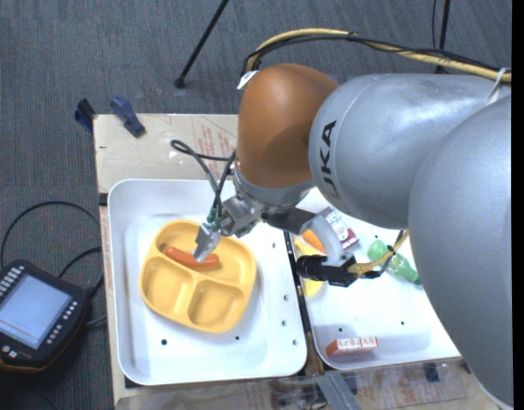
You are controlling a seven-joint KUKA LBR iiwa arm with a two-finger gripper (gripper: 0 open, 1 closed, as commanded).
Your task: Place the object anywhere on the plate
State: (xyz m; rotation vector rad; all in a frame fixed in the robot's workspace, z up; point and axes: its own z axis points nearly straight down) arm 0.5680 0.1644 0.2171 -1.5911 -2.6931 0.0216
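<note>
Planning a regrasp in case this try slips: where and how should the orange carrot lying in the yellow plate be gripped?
Grip the carrot at its mid-length, coming straight down, pincer closing across its narrow width. It lies flat and long across the upper compartment of the yellow plate, so the ends and underside give little hold.

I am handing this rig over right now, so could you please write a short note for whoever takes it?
Hand: low over the yellow divided plate in the left bin, at the orange carrot-like object; grip state unclear.
Object: lying in the plate's far compartment.
Done: object appears to rest on the plate.
Left: confirm release, then lift the arm away.
Right bin: a few other small items.
</note>
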